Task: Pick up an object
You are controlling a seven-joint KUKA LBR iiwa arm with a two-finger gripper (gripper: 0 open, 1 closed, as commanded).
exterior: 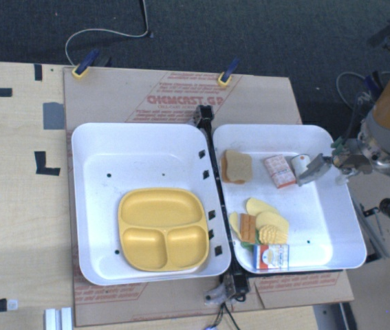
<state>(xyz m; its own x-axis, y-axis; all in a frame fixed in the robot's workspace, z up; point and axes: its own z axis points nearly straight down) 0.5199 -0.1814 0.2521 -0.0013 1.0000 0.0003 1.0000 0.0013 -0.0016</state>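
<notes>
A grey KUKA arm [380, 139] with an orange band reaches in from the right over the far right corner of the right-hand white bin [332, 205], its gripper [309, 170] hanging low just beside a small red-and-white packet [278, 170]. Whether the fingers are apart or together cannot be told from this slanted overhead view, and nothing is seen between them. The packet lies on the bin floor, with a slice of brown bread [237, 166] to its left near the divider. Closer to the camera sits a cluster of toy food: yellow chip-like pieces [263, 212], a corn cob [272, 234], an orange-brown piece [247, 227] and a small carton [272, 256] with red and green print at the near wall. In the left-hand white bin [98, 150], a yellow three-compartment tray [163, 228] rests toward the near side. Both bins sit on a brown cardboard sheet [181, 98] held by two clamps [228, 73].
</notes>
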